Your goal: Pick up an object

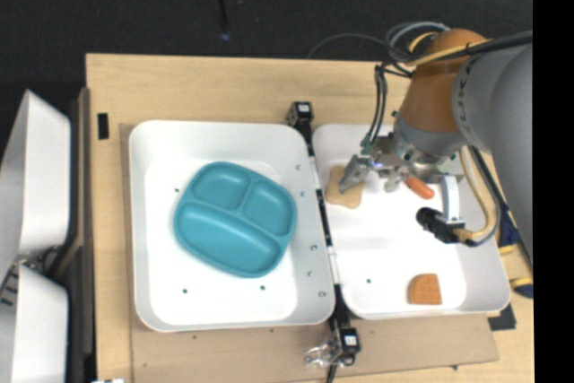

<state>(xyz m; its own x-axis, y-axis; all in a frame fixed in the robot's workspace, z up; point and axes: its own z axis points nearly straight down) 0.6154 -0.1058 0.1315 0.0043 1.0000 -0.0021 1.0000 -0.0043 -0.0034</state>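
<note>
three loose things sit in the right bin (489, 278) - a tan piece (345, 192) near the wall shared with the left bin (152, 287), a small orange piece (420, 188) on the far side of the claw (369, 174), and an orange-brown slice (426, 289) near the front edge, well apart from the arm. you're most likely going for the tan piece, since it lies just beside the claw on its left and slightly toward the front of the bin, touching or nearly so. from this angle you can't tell whether the claw is spread or pressed together, and nothing shows the piece pinched, so don't count it as held. it looks like a light toy-food lump, probably soft or foamy, not fragile, maybe a bit slick - take it across its narrow middle, not by a corner. watch the bin wall right next to it, little room on that side. the teal divided plate (235, 218) in the left bin is wide and flat, a harder grab, so leave it.
</note>
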